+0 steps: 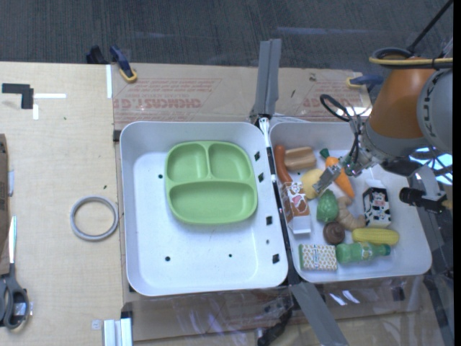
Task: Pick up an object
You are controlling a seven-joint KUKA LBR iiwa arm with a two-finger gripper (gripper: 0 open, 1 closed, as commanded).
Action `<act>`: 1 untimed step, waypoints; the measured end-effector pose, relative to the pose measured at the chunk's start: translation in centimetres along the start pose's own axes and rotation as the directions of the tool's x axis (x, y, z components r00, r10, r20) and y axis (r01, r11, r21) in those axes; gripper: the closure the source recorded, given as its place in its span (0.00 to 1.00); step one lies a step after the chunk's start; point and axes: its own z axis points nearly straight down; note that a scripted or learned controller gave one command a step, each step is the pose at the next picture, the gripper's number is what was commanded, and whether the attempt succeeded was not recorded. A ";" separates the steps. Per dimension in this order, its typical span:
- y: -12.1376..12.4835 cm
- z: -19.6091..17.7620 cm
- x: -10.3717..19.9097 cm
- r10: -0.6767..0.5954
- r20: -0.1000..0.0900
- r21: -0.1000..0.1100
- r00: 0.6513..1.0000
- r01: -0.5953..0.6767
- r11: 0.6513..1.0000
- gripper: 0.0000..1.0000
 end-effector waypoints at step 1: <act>0.0 0.0 0.0 0.000 0.000 0.000 1.000 0.000 1.000 0.00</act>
